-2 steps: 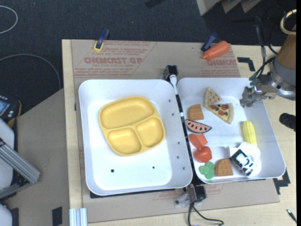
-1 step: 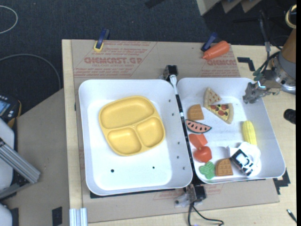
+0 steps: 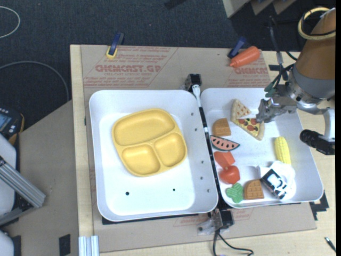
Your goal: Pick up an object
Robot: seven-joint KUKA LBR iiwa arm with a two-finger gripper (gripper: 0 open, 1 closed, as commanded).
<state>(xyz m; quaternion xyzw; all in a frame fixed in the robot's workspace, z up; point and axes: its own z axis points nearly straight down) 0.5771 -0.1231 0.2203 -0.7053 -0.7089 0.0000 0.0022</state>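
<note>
Yellow tray (image 3: 149,141); white bins (image 3: 101,159); yellow corn (image 3: 282,149); red-and-green watermelon slice (image 3: 224,142), black-seeded; orange carrot (image 3: 245,57); red tomato (image 3: 230,174).

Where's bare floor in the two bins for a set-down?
Left bin: bare strips ring the yellow divided plate, widest along the near edge and the near-right corner. Right bin: crowded on its left side and near edge with toy food; a small bare patch sits between the watermelon slice and the corn, below the gripper.
</note>
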